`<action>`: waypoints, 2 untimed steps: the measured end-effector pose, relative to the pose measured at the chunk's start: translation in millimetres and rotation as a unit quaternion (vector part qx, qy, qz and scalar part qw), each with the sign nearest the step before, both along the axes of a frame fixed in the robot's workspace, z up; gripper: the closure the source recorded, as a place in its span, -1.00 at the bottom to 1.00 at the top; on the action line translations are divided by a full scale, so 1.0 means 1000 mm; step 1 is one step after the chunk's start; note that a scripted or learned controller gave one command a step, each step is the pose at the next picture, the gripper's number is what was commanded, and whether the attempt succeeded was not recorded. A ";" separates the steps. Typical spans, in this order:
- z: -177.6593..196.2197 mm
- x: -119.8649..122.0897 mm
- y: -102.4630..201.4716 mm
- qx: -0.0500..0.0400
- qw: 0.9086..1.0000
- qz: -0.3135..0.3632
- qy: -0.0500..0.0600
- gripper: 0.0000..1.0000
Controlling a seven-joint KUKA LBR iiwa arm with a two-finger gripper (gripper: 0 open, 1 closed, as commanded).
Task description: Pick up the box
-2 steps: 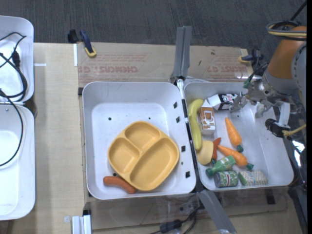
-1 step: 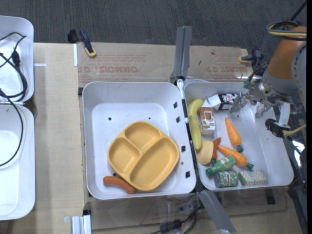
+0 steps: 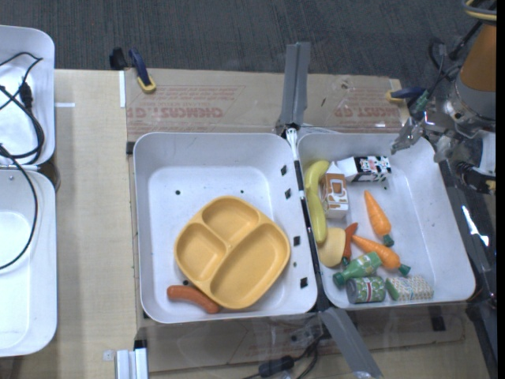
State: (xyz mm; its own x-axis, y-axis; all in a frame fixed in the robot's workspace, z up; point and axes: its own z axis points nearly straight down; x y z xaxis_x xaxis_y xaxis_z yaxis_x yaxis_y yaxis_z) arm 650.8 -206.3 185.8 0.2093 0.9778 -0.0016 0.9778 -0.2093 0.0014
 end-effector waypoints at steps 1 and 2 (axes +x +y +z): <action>-0.059 -0.020 0.115 0.001 1.000 0.030 0.002 -1.00; -0.035 -0.065 0.007 0.000 0.995 0.098 0.001 -1.00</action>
State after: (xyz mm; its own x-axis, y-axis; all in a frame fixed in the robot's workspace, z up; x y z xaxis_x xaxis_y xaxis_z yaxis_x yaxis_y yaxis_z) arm 585.7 -199.3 150.4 0.0155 0.9999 -0.0014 0.9999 -0.0155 -0.0011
